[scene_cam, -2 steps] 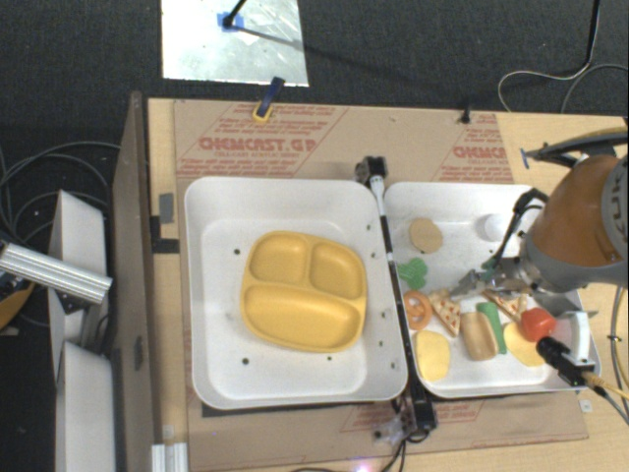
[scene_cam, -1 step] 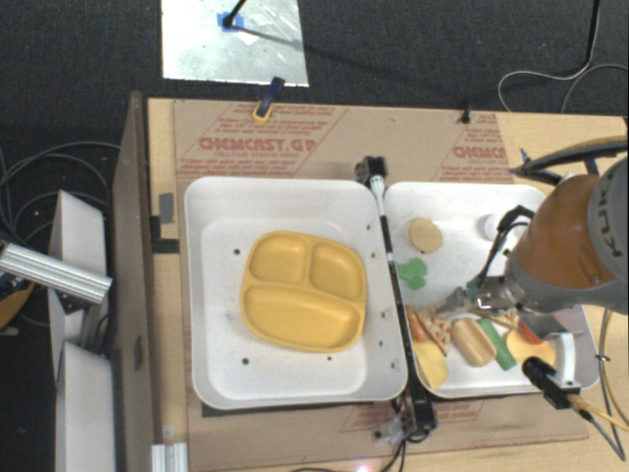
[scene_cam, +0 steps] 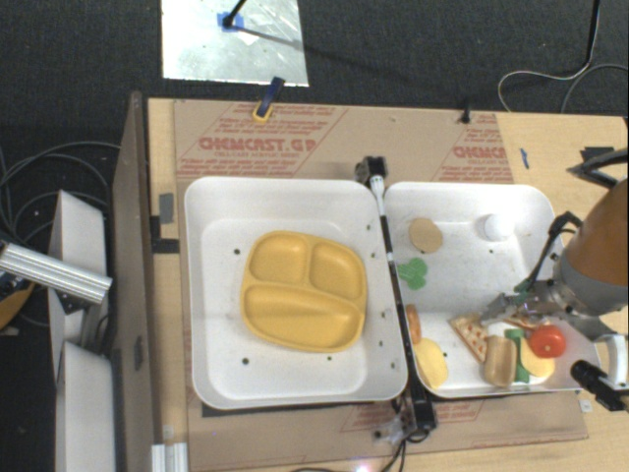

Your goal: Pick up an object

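Observation:
The right bin (scene_cam: 462, 197) holds several toy foods. A tan round biscuit (scene_cam: 426, 234) and a white piece (scene_cam: 494, 226) lie toward the back, and a green piece (scene_cam: 413, 271) sits by the left wall. A pizza slice (scene_cam: 470, 334), a bread piece (scene_cam: 499, 360), a red tomato (scene_cam: 546, 341), a pale yellow piece (scene_cam: 430, 362) and an orange-red piece (scene_cam: 413, 322) crowd the front. My gripper (scene_cam: 523, 308) hangs low at the bin's right side, just above and behind the pizza slice and tomato. I see nothing held in it.
A yellow divided plate (scene_cam: 303, 290) lies in the left bin (scene_cam: 211, 264). A black divider (scene_cam: 390, 273) runs between the bins. The arm's orange band (scene_cam: 601, 244) fills the right edge. Cardboard (scene_cam: 324, 136) lies behind the bins.

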Controlling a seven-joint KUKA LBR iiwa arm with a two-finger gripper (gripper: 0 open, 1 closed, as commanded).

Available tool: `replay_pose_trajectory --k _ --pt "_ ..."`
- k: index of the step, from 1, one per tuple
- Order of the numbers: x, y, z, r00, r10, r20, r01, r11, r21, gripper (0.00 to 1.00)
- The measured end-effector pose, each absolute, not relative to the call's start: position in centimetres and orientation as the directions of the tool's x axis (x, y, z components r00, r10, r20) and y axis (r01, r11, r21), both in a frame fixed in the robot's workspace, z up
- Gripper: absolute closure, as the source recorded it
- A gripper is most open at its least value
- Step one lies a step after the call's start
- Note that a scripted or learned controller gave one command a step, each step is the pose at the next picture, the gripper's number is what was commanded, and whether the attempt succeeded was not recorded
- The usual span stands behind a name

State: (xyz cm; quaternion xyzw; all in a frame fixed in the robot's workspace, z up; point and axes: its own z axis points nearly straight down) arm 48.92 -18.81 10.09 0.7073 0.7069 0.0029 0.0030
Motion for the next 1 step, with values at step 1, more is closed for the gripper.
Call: replay_pose_trajectory --k 1 --pt "56.95 -18.43 9.43 -0.006 1.000 -0.006 1.000 0.006 0.016 0.00"
